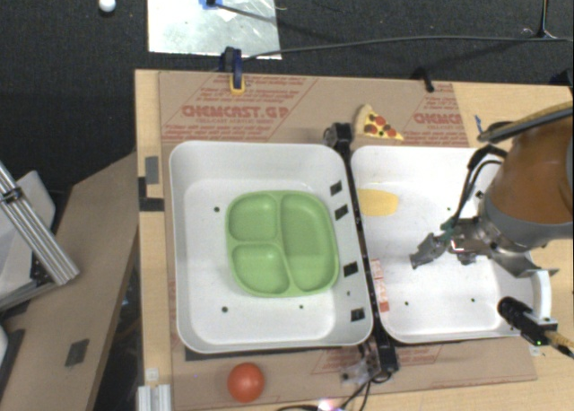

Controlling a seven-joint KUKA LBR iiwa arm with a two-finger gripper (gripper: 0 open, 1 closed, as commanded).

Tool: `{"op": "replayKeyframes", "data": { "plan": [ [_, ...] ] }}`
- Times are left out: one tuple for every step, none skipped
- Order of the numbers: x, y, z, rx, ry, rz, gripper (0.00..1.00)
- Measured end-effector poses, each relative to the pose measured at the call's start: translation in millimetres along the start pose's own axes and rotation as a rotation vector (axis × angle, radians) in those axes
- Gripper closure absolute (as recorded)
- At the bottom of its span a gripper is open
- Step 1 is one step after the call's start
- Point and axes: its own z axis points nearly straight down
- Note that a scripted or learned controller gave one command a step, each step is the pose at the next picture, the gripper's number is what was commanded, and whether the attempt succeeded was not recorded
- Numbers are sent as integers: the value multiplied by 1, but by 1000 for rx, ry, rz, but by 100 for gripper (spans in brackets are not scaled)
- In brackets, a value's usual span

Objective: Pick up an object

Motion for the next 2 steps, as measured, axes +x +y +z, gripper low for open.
{"op": "replayKeyframes", "data": {
  "plan": [
    [-2,1,42,-1,1,0,0],
    [-1,1,88,-3,0,0,0]
  ]
}}
